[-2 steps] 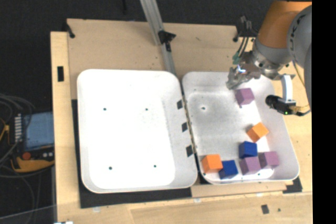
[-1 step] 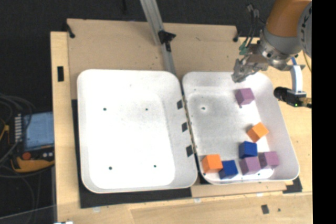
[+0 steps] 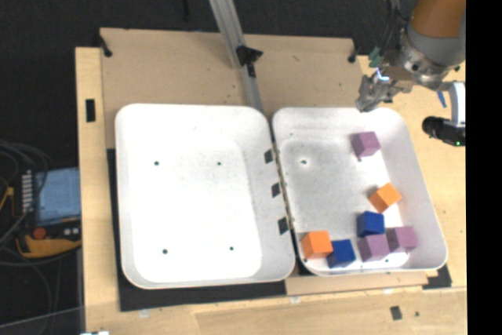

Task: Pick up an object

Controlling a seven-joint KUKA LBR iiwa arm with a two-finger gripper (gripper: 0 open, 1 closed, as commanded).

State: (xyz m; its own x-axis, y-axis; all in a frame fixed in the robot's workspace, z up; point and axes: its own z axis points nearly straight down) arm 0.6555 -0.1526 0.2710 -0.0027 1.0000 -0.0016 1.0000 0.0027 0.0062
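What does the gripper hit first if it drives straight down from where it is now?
Likely the right bin's far rim or bare floor just inside it; the gripper hangs over that corner. The nearest purple cube sits off its line. Depth is unclear.

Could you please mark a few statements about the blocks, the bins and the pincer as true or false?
1. All the blocks lie in the right bin. True.
2. The pincer grips a purple block. False: it hangs above the bin's far rim, and the nearest purple block lies apart from it.
3. Two orange blocks are present. True.
4. A blue block rests in the left bin. False: both blue blocks sit in the right bin.
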